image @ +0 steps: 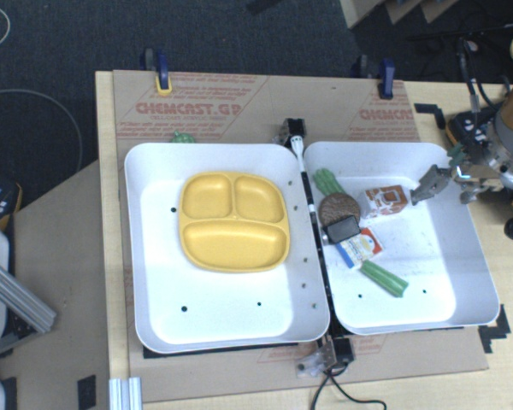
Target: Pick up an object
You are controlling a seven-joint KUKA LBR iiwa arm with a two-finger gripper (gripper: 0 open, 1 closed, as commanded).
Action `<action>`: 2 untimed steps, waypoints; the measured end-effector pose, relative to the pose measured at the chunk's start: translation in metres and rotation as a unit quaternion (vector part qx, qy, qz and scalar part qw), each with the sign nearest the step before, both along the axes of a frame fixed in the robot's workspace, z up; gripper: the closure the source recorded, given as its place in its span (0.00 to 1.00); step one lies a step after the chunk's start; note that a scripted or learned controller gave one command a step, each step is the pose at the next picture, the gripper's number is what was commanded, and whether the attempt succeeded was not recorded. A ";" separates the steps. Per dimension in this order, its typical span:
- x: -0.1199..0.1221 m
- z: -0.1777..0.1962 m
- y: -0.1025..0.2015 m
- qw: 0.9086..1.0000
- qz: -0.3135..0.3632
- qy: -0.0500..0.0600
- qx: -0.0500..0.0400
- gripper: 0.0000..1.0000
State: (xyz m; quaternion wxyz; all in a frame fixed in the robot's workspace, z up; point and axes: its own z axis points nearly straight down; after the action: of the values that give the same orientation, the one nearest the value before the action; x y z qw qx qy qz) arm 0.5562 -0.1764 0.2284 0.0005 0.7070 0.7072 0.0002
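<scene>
While the pincer (pixel 445 183) hangs over the right bin's (pixel 462 297) far right side, fingers spread and holding nothing, the packet (pixel 386 200) lies just beside it; a yellow plate (pixel 234 221) fills the left bin (pixel 154 297).

Two white bins (pixel 154 254), one yellow tray (pixel 234 221)

Claw (pixel 434 183) at right, low, angled leftward

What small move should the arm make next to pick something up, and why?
Probably shift the pincer left and down toward the small brown-and-white packet. It sits at the right bin's upper right edge, above the clutter, and the packet lies nearest.
</scene>
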 end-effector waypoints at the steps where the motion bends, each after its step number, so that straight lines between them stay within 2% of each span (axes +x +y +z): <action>1: 0.002 0.309 0.027 1.000 0.001 -0.011 -0.003 0.00; 2: -0.009 0.117 0.099 1.000 0.003 0.009 0.003 0.00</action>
State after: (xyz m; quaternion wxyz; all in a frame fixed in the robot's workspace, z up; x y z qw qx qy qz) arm 0.5469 -0.0775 0.3450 -0.0081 0.7049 0.7092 -0.0046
